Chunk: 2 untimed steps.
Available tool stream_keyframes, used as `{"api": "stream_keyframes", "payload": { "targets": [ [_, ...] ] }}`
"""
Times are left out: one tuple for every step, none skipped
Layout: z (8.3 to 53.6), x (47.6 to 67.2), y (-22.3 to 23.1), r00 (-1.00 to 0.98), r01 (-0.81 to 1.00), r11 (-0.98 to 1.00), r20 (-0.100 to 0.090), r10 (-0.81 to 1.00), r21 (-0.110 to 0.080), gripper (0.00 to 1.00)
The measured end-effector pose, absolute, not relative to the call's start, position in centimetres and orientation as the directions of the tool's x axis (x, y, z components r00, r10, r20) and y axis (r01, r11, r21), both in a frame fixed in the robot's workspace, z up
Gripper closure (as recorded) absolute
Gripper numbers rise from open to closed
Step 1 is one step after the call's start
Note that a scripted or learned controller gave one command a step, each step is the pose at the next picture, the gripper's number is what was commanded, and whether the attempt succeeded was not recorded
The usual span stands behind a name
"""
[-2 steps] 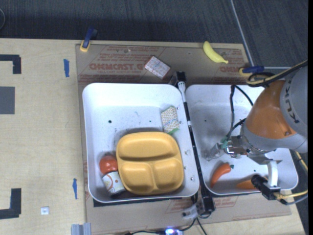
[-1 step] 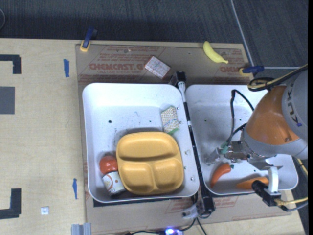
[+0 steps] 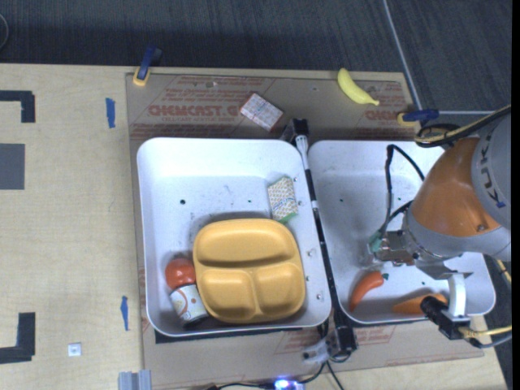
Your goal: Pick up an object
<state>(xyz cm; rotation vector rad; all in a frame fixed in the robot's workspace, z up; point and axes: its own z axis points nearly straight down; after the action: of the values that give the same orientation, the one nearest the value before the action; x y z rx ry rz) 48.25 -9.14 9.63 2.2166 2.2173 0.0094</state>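
Observation:
My gripper (image 3: pixel 387 257) hangs low in the right bin (image 3: pixel 349 177), near its front half. Just below and left of it lies an orange, chili-shaped object (image 3: pixel 366 288) on the bin floor, close to the gripper, though whether they touch is unclear. A second orange object (image 3: pixel 416 305) lies to the right, partly hidden under the arm. The left bin (image 3: pixel 162 185) holds a yellow sectioned tray (image 3: pixel 248 268), a red ball-like object (image 3: pixel 179 271), a small white and orange can (image 3: pixel 188 302) and a patterned packet (image 3: pixel 282 197).
Behind the bins, on the cardboard, lie a yellow banana (image 3: pixel 356 88) and a small patterned box (image 3: pixel 261 110). Blue clamps (image 3: pixel 147 62) hold the cardboard's back corners. The arm's orange band (image 3: pixel 455 197) covers the right bin's right side.

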Motion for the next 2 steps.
{"api": "stream_keyframes", "payload": {
  "targets": [
    [9.6,48.2,-9.1,0.000,1.000,0.000,0.000,1.000,0.008,0.00],
    [8.6,48.0,-9.4,0.000,1.000,0.000,0.001,1.000,0.002,0.00]
  ]
}}
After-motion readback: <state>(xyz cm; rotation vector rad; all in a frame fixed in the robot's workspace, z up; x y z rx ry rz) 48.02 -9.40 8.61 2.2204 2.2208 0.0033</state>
